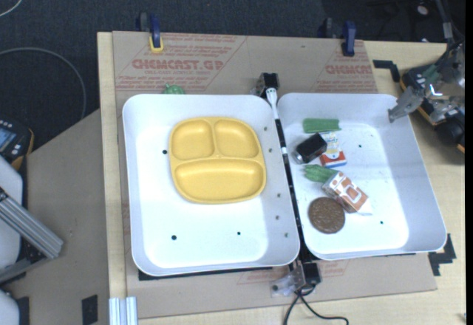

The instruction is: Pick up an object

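The gripper [403, 104] is hovering at the right bin's [414, 190] far right corner, well apart from the objects; whether its jaws are parted I cannot tell, and nothing is showing between them. The pickable things are clustering along that bin's left side: a green block [321, 125], a black block [311, 147], a small red-and-white carton [333, 159], a patterned packet [347, 193] and a brown disc [327, 215]. The disc is sitting least crowded, so descending there looks cleanest. The bin's right half is offering open room. The yellow divided plate [217, 159] is lying in the left bin [148, 190].
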Motion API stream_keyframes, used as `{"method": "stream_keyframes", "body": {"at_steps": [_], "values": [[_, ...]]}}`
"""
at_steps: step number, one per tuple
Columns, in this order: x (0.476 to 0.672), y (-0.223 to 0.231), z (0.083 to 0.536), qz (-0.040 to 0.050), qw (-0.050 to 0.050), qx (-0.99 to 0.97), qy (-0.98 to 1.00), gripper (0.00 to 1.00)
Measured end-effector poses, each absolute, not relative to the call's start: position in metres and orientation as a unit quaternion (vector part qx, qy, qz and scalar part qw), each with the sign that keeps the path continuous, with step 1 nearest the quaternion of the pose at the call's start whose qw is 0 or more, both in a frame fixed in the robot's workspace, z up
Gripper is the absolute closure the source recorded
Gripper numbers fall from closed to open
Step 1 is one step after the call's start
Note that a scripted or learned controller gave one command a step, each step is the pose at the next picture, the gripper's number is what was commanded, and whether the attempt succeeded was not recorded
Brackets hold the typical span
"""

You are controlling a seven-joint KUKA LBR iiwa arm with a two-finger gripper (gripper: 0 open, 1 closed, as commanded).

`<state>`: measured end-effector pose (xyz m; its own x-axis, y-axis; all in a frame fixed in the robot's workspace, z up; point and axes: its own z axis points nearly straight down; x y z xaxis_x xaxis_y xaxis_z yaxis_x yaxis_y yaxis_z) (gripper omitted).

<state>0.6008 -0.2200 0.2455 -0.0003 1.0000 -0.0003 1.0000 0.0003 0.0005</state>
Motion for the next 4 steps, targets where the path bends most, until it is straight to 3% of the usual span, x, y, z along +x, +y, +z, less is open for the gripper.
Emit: {"method": "stream_keyframes", "body": {"at_steps": [1, 2, 3, 4], "values": [[0.638, -0.217, 0.090, 0.0014, -0.008, 0.705, 0.709, 0.00], [0.543, -0.193, 0.125, -0.0009, -0.003, 0.708, 0.706, 0.00], [0.544, -0.096, 0.082, 0.0003, -0.004, 0.704, 0.710, 0.00], [0.500, -0.102, 0.084, -0.0011, -0.002, 0.708, 0.706, 0.00]]}}
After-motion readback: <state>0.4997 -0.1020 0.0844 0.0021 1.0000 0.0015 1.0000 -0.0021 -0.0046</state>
